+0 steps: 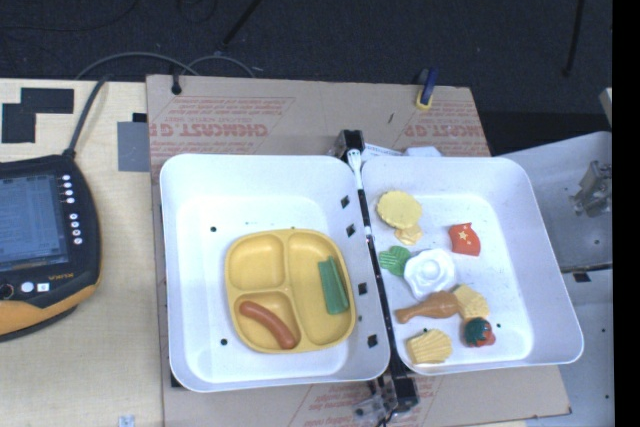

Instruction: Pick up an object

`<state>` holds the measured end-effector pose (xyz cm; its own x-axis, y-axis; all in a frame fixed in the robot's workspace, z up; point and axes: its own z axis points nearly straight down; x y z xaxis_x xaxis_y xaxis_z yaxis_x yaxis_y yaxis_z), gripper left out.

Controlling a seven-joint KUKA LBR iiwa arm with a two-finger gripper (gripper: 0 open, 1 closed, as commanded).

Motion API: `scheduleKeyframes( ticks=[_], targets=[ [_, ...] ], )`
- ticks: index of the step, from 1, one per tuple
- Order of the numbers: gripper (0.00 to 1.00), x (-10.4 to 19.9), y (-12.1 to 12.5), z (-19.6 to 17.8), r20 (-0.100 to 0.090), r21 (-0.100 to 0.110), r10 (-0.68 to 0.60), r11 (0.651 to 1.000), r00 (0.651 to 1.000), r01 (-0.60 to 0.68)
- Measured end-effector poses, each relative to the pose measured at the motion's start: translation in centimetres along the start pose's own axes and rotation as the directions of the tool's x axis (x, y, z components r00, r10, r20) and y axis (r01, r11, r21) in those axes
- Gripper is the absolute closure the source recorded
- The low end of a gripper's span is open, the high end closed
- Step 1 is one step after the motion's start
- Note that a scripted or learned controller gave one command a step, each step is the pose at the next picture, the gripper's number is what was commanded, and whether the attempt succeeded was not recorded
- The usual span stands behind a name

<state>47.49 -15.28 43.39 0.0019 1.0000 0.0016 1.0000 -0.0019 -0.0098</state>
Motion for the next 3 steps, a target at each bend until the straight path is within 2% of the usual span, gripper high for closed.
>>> scheduleKeyframes(
  ticks=[1,3],
  targets=[
    [1.0,8.0,0.1,1.8,-0.001,-0.005,-0.011,1.0,1.0,0.011],
    [1.0,19.6,0.0,-3.1,0.001,-0.01,-0.009,1.0,1.0,0.009]
  ],
)
